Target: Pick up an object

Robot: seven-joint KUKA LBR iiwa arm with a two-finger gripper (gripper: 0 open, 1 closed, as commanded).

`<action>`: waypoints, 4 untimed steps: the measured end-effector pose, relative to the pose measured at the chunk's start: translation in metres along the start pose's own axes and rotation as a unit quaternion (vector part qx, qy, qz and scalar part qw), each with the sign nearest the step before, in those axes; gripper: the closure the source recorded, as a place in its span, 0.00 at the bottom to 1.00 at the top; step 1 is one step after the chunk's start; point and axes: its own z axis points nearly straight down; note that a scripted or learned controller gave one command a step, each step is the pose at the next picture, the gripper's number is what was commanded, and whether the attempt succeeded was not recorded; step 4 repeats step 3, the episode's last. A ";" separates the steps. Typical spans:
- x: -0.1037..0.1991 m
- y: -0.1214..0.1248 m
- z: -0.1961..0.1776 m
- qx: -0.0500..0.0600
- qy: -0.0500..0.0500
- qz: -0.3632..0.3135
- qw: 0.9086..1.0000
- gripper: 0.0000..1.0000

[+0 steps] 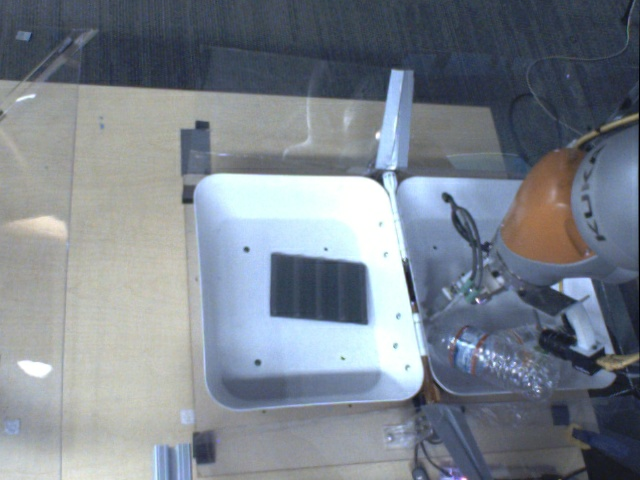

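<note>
A: Biggest first. Two white bins, side by side. Left bin (230,298) at frame centre, holding one dark ribbed rectangular pad (319,289).

B: Right bin (430,218)?

A: At the right edge, with the arm (560,213) over it: grey, with an orange band. Part of the black letters "KU" shows on the grey casing at the far right.

B: Task thing?

A: One clear plastic bottle (497,360), crumpled, lying on its side at lower right in the right bin, cap end toward the left. It sits just below the gripper (478,286), apart from it.

B: Pincer state?

A: Cannot tell, the wrist hides it. Nothing seen pinched.
</note>
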 end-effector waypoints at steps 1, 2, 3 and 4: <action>-0.043 0.078 0.003 0.001 0.001 0.042 0.999 0.00; -0.030 -0.016 -0.051 0.004 0.002 0.068 0.998 0.00; 0.019 -0.030 -0.002 -0.002 -0.002 -0.006 1.000 0.00; 0.019 -0.030 -0.002 -0.002 -0.002 -0.006 1.000 0.00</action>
